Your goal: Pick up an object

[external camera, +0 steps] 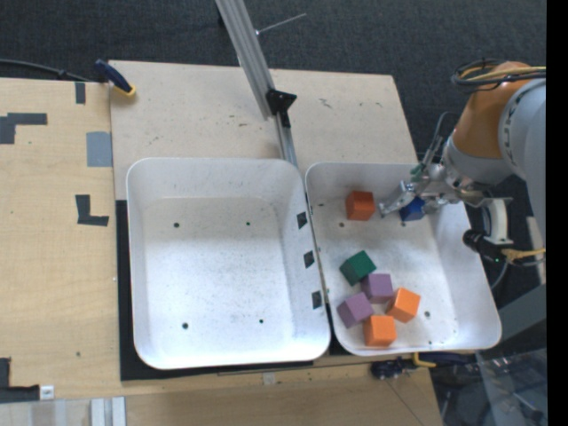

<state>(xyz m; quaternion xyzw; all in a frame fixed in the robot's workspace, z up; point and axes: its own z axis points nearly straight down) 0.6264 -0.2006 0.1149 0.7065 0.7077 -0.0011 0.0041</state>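
The arm (pixel 501 122) leans in from the right over the right bin (pixel 461 327), and its gripper (pixel 395 206) sits low near the back of that bin, just right of an orange cube (pixel 359 205). A blue block (pixel 411 209) shows at the gripper, close against its metal parts, but I can't tell whether it is pinched there or merely lies beside them, nor how wide the claw stands. By my reckoning this is the reach or the grasp itself, with nothing clearly lifted yet.

If the blue block is the target, the next move wants a firm close and a straight lift clear of the bin wall. If it's the orange cube, the gripper must shift left and settle over it first.

The rest of the pile lies toward the front of the same bin: a green cube (pixel 358 266), two purple cubes (pixel 380 286) (pixel 355 308) touching each other, and two more orange ones (pixel 405 303) (pixel 381 329) just beside them. All look like small matte blocks with crisp edges, foam or painted wood I'd guess. The bins are smooth white plastic with rounded corners, speckled with dark scuffs. The left bin (pixel 142 264) sits hard against the right one, on a pale wooden bench (pixel 195 105)
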